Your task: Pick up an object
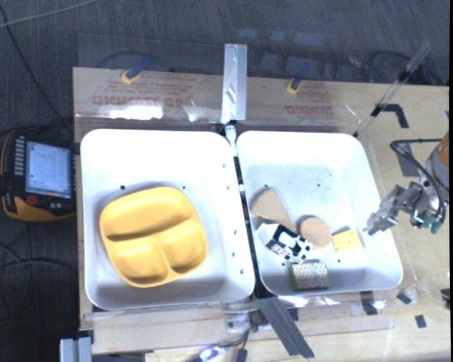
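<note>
— Gripper point(379, 222) first: you are looking at it hanging over the right edge of the right bin point(362, 157), with the arm's wrist point(426, 206) trailing off to its right. Whether its tips are spread or pressed together, you cannot tell; they are too small and blurred.

— And what is lying near it?

— Just to its left, you are seeing a yellow block point(346, 240) sitting on the bin floor, apart from the tips. Further left, a round tan disc point(314, 229) is resting beside that block, then a black-and-white item point(285, 242), and a tan wedge-shaped piece point(269, 204) beyond it. A green-grey textured block point(309, 275) is lying below and to the left.

— Anything further off?

— Well to the left, a yellow divided tray point(152, 234) is sitting in the left bin point(98, 149) on the worktop point(408, 104).
</note>
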